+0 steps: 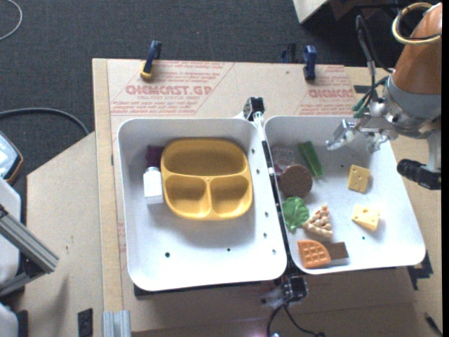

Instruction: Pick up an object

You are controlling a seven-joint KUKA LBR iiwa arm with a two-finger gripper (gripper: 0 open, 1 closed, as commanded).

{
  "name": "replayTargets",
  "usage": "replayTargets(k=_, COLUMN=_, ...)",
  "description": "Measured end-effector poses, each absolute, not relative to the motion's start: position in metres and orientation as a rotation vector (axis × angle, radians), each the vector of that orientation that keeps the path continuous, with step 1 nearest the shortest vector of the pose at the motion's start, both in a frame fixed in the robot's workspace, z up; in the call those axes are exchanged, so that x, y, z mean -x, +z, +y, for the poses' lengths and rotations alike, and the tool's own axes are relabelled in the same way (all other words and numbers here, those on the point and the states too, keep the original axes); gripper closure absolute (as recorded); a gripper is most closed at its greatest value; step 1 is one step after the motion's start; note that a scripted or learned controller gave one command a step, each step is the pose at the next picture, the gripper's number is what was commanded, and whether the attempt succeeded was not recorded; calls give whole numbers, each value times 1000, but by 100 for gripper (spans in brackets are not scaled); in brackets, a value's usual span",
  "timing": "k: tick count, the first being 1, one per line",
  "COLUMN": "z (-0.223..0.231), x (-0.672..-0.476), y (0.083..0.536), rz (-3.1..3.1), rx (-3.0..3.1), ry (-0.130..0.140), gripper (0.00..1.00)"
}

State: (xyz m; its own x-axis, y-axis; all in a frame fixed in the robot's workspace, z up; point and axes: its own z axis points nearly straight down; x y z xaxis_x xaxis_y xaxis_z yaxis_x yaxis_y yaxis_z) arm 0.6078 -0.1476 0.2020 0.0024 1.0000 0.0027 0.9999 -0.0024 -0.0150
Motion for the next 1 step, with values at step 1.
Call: replayTargets(k=1, z=-148, x=-611, y=210, rz=-2221, rx=2221, ry=1, gripper=0)
